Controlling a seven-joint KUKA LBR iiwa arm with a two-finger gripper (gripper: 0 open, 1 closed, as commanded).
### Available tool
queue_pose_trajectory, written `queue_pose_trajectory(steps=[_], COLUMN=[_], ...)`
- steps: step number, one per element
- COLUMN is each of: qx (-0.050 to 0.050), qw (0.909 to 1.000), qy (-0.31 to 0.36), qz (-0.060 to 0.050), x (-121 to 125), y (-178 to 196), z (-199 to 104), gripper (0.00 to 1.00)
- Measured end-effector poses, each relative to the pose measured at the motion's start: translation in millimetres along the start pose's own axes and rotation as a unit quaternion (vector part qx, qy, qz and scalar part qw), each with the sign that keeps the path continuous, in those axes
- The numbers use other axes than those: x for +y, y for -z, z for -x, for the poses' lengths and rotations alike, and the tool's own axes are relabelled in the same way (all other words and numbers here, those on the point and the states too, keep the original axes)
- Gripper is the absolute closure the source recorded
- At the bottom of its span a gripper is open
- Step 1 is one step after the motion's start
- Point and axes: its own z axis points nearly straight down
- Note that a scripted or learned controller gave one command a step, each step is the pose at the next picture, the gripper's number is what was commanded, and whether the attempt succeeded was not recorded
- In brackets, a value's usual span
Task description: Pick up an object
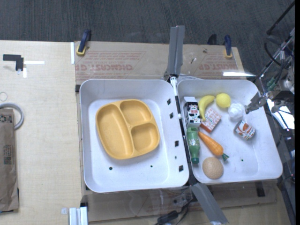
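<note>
From my feed the arm is cut off at the right edge, so I cannot tell the end effector's (pixel 257 102) state beside the white crumpled object (pixel 236 110), which lies among the lemon (pixel 223 100), banana (pixel 206 101) and carrot (pixel 211 144) in the right bin (pixel 262 170).

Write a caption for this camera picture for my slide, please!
A yellow divided plate sits in the left bin; toy foods, including a carrot and banana, crowd the right bin.

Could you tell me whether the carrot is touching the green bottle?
Touching: the camera view shows the carrot lying against the green bottle, with no gap.
</note>
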Motion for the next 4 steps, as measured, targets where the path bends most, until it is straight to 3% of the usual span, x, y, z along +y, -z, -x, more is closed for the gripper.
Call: queue_pose_trajectory(steps=[1, 2, 3, 4], qx=[0.0, 0.003, 0.0, 0.0], qw=[0.9972, 0.9914, 0.9816, 0.9984], qy=[-0.075, -0.131, -0.191, -0.057], qz=[-0.001, 0.0, 0.001, 0.0], x=[11, 14, 31, -14], y=[-147, -168, -168, -96], z=[-2, 10, -43, -75], gripper=[0.0, 0.0, 0.0, 0.0])
